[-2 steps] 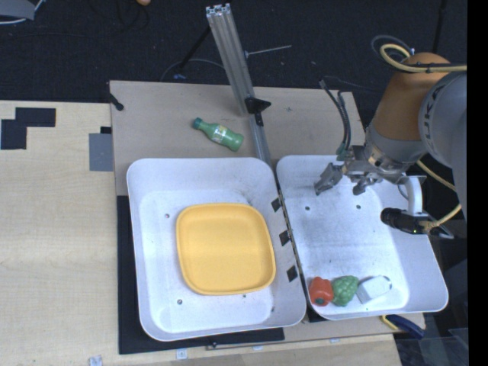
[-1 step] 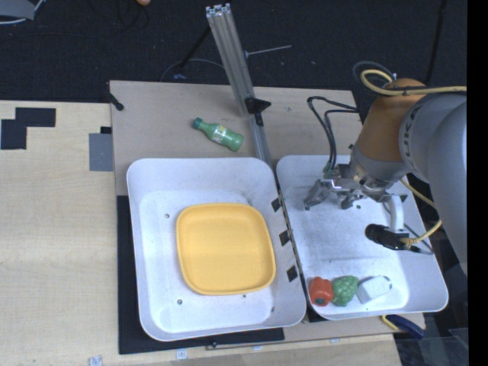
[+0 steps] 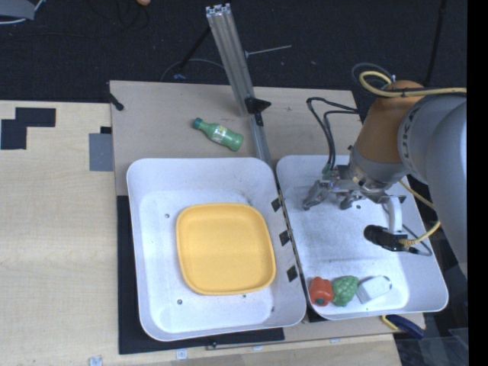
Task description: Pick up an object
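Along the front edge of the right bin lie a red object, a green knobbly object and a small white object, close together. My gripper hangs over the far left part of that bin, well behind those three. Its fingers are spread open over bare bin floor with nothing between them. A yellow square plate lies flat in the middle of the left bin.
A green bottle lies on its side on the bench behind the left bin. A slanted metal rail rises behind the bins. A black cable piece hangs over the right bin near the arm.
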